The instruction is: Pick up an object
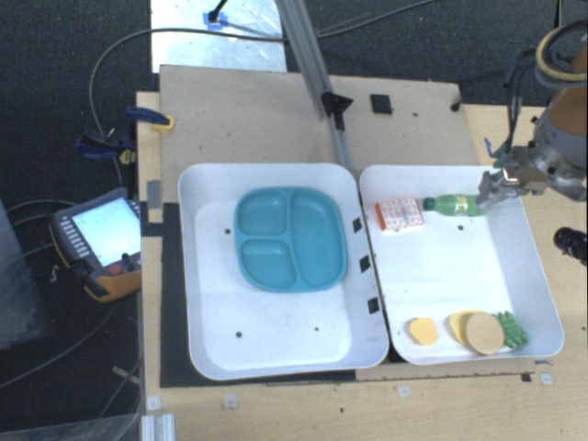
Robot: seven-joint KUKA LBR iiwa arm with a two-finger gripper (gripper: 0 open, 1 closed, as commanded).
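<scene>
I see the jaws (490,191) low over the far right of the right bin (542,292), at the cap end of a green bottle (452,206) lying on its side; I cannot tell whether they are open or closed on it. The bottle's other end lies just beside a small red-and-white box (399,215). At the near edge of that bin sit a yellow piece (423,331), a tan round (481,333) and something green (514,330). The left bin (207,338) on the counter (239,108) holds a blue divided plate (291,239).
</scene>
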